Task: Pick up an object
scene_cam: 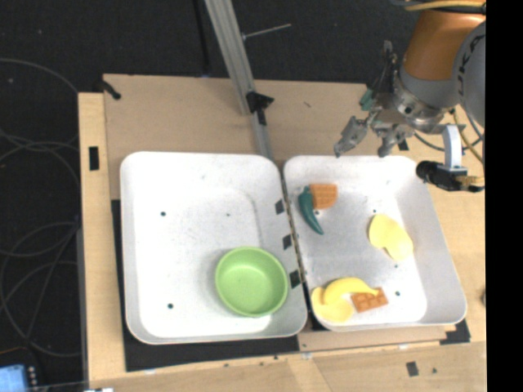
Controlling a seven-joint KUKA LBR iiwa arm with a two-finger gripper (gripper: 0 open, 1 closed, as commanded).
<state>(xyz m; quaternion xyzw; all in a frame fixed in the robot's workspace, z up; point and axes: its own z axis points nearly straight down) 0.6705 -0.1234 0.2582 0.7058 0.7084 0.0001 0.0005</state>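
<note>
Item: one gripper (pixel 369 140) on the grey arm, orange band above the wrist, poised over the far rim of the right bin (pixel 437 243), near its far edge; two fingers spread apart, nothing between them. Contents of right bin: a teal pepper-shaped piece (pixel 310 212) lying against an orange block (pixel 324 195) near the far-left corner; a pale yellow piece (pixel 389 237) toward the right wall; a yellow shape (pixel 339 298) with a small orange waffle-like tile (pixel 368 300) resting on it, at the near edge. Left bin (pixel 163 186): one green bowl (pixel 252 281), near-right corner. Nearest candidates judged to be the teal piece and orange block, lying nearward and leftward of the gripper; the teal piece's long axis runs far-to-near, tilting slightly right, so the fingers would probably need to straddle it crosswise. Nothing lifted yet.
</note>
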